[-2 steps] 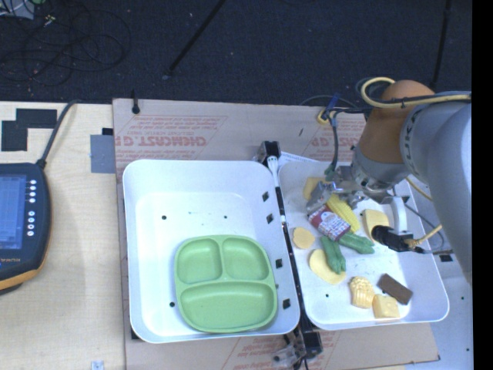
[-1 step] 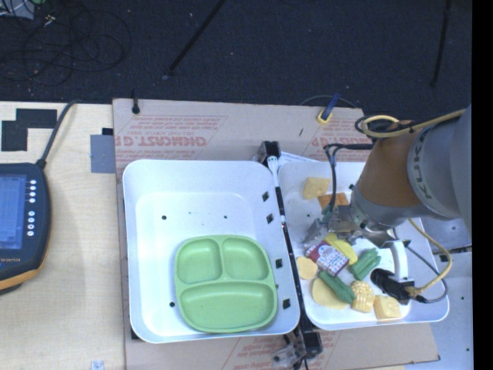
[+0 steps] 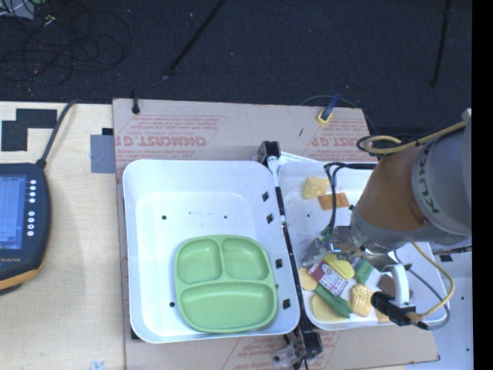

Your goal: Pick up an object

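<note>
**Arm low over the crowded right bin**

The bench is a light wooden top with a sheet of printed brown cardboard [image 3: 231,133] laid under two shallow white bins. Behind it the floor is dark, crossed by loose black cables. At the far left edge of the bench lies a handheld control pendant [image 3: 19,226] with a blue screen.

The left bin [image 3: 154,187] holds a pale green divided plate [image 3: 225,284], three compartments, lying flat toward the near side. The right bin [image 3: 296,176] carries a heap of small toy foods: a yellow wedge [image 3: 313,187] and an orange block [image 3: 333,200] touching it toward the far side, and near the front a yellow corn cob [image 3: 359,299], a green pod-shaped piece [image 3: 330,303], a red-and-white packet [image 3: 331,282] and a yellow piece [image 3: 339,267], all packed close together.

The arm [image 3: 408,195] reaches in from the right, its orange band over the bin's middle. The gripper [image 3: 333,245] sits low just above the yellow piece, at the pile's far edge. Whether its fingers are spread or closed, or have hold of anything, I cannot tell; the wrist hides them.
</note>
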